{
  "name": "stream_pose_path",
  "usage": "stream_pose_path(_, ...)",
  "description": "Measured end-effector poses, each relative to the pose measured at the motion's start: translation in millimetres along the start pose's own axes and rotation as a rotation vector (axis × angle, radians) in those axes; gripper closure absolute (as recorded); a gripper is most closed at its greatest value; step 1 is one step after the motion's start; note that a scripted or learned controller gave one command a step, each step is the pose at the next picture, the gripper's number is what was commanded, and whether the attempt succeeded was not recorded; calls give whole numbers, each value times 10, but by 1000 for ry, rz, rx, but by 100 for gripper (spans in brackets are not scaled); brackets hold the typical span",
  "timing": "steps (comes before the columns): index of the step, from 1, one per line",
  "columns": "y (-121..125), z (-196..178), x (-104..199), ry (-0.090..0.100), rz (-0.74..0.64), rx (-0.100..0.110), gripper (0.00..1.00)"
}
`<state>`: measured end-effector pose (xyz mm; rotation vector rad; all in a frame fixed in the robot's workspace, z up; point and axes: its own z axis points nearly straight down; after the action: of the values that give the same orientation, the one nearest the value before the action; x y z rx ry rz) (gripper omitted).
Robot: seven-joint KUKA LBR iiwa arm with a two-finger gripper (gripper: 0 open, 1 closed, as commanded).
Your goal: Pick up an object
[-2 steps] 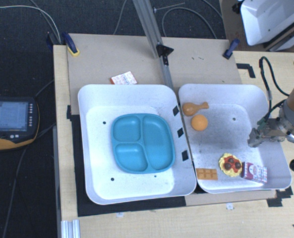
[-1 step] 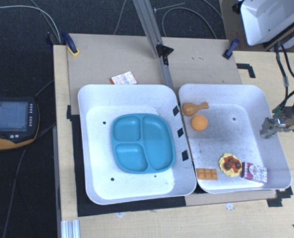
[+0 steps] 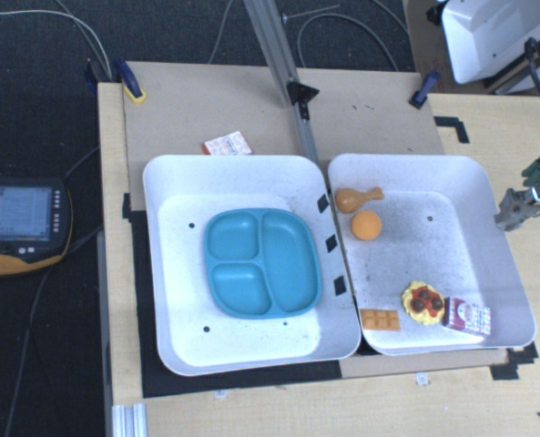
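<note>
Sitting at about ten o'clock in the right-hand shallow white bin [image 3: 488, 185], the small round orange ball [image 3: 367, 226] looks light, stiff and smooth, so it may roll; a grasp straight across its widest middle seems safest. Just above it lies a tan drumstick-shaped toy [image 3: 356, 198]. Toward five o'clock rest a flat orange cracker [image 3: 380, 320], a yellow-and-red toy [image 3: 422, 302] and a small printed carton [image 3: 468, 318]. At three o'clock, over the rim, hangs the grey two-finger gripper [image 3: 521, 206]; whether it is parted I cannot tell.
</note>
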<state>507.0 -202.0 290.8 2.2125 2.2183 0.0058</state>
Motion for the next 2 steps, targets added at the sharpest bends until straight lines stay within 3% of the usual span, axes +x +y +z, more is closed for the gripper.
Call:
stream_pose_path(1,242,178,534,6,-5,10,100)
stream_pose_path(2,487,161,1070,5,-5,6,100)
